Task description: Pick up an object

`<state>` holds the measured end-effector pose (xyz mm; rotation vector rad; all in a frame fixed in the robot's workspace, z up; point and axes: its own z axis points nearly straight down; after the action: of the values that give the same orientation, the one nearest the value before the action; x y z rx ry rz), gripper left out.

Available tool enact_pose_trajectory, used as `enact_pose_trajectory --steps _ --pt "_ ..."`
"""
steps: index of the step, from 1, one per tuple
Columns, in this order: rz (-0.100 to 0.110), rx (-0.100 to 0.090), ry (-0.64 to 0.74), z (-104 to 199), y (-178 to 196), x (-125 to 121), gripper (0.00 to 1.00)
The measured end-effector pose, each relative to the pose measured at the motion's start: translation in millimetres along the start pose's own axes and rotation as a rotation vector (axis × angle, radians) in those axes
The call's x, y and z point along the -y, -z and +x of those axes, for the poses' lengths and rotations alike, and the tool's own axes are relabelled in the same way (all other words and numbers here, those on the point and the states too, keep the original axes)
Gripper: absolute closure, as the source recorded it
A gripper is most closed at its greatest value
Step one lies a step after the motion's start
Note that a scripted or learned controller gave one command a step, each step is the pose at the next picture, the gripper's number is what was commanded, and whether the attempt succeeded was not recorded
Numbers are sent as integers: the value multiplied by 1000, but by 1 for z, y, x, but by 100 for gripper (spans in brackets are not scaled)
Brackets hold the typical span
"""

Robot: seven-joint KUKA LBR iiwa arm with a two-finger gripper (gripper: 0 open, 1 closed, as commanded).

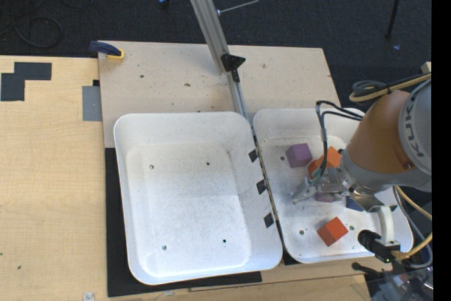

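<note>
Just beyond the gripper [315, 188], whose finger state I could not tell, sat a purple cube [299, 154], an orange block [332, 157] against the wrist, a red cube [332, 230] nearer.

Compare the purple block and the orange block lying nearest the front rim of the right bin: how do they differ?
The purple block is violet; the orange block is orange-red. The purple one lies farther back, the orange one near the front rim. Both are small cubes in the right bin, apart from the gripper.
</note>
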<state>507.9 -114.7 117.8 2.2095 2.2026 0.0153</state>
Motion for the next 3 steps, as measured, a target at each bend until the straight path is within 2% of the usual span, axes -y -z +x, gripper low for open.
enact_pose_trajectory --steps 1,2,3 --pt "0 1 -10 -2 9 0 100" --pt "22 -9 -4 -6 54 6 100" --pt "19 -8 3 -13 108 12 100"
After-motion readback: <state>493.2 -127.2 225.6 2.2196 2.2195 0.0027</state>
